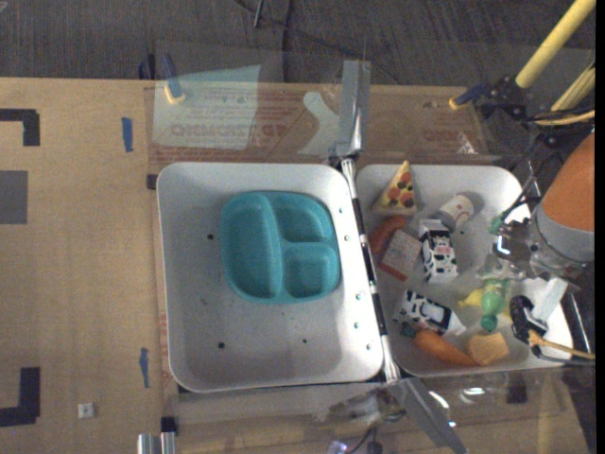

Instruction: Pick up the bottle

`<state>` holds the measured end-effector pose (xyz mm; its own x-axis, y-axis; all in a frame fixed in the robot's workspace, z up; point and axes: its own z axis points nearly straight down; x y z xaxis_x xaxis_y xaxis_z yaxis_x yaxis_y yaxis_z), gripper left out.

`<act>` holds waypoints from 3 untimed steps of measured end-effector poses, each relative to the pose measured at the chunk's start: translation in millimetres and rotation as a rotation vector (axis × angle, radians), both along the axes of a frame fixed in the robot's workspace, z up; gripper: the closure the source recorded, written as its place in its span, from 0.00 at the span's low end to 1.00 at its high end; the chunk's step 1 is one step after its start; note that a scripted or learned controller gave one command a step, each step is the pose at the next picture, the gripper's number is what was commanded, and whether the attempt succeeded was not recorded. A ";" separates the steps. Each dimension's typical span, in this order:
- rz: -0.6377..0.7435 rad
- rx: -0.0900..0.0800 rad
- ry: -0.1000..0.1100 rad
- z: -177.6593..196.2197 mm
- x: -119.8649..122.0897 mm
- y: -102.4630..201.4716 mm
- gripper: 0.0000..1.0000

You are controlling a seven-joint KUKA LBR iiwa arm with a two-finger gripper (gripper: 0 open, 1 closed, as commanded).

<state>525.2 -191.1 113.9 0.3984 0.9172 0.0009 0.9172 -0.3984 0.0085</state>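
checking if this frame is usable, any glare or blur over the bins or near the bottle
Camera view: glare streaks the clear panel behind the bins; the teal tray is evenly lit and sharp; the green bottle and gripper look soft, crowded among toys, edges hard to separate.

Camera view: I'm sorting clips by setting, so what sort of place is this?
Probably a robotics lab bench for pick-and-place trials: two white bins side by side, toy food such as a pizza slice and a carrot, and a robot arm reaching in.
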 end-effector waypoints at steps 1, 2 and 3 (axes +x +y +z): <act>-0.112 0.003 0.009 101.2 74.3 47.8 1.00; -0.259 0.002 0.007 103.5 85.3 32.7 1.00; -0.700 0.005 0.008 193.6 72.0 28.3 1.00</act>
<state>597.2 -162.8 307.5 0.8956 0.4449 -0.0009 0.4449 -0.8956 0.0000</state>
